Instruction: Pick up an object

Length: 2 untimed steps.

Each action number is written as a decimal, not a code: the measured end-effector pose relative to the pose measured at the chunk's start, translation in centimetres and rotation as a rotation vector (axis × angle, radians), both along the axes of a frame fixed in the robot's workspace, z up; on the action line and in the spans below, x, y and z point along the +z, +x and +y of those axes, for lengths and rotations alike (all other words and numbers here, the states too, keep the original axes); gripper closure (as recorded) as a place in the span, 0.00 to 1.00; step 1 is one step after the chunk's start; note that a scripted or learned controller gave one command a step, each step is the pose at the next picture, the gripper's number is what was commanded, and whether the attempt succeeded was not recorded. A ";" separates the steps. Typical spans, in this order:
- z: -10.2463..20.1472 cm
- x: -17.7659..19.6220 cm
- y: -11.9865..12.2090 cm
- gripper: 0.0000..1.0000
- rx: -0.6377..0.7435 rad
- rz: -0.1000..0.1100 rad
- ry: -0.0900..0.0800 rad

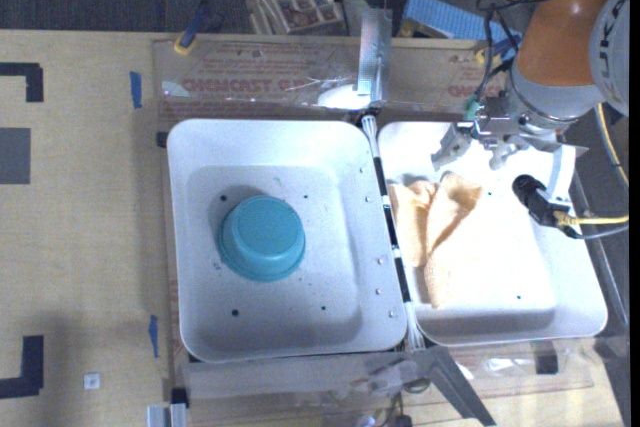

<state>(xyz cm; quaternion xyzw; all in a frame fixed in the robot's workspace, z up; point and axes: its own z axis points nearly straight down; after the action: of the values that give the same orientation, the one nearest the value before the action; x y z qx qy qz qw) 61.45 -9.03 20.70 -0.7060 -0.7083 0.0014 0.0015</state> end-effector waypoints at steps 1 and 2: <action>-0.4 -11.5 -1.0 0.00 0.065 -0.004 0.000; -0.8 -10.9 -1.0 1.00 0.056 -0.003 -0.001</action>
<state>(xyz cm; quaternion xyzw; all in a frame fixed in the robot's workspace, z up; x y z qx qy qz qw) 60.45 -9.82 9.82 -0.6858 -0.7278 0.0006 0.0002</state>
